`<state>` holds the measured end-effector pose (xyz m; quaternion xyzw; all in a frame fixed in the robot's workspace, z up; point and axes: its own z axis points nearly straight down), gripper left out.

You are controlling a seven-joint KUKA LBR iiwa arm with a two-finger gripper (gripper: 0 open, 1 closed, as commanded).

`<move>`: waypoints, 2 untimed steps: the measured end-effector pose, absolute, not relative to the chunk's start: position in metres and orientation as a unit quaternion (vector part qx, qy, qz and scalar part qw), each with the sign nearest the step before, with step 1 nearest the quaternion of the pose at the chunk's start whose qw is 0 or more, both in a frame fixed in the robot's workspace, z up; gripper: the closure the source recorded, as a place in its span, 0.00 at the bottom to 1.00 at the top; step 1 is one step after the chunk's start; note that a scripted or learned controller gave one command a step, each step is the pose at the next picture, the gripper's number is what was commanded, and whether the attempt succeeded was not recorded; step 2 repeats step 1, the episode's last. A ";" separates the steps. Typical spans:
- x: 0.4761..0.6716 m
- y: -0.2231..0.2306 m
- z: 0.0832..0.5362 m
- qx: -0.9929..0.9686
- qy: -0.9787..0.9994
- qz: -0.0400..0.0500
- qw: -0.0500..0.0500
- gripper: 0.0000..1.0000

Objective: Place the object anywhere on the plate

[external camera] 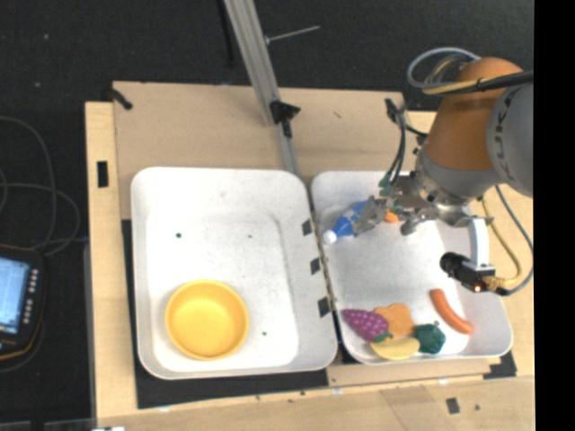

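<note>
A round yellow plate [207, 319] lies in the near part of the left bin [180, 196]. My gripper [386, 215] hangs over the far left part of the right bin [485, 330], under the arm's orange band. A small blue bottle with a white cap [346, 224] lies tilted at the gripper's left side, near the bin's left wall. The wrist hides where bottle and gripper meet, so I cannot tell whether the bottle is held.
Along the right bin's near edge lie purple grapes [364, 322], an orange toy [395, 316], a yellow banana [395, 349], a green piece [430, 337] and an orange-red sausage [450, 312]. A metal pole [260, 70] slants up behind the bins.
</note>
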<state>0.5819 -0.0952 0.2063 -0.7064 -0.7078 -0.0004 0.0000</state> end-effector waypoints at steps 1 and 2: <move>0.582 -0.095 0.206 -0.707 -0.708 -0.001 0.000 0.00; 0.582 -0.095 0.206 -0.707 -0.708 -0.001 0.000 0.00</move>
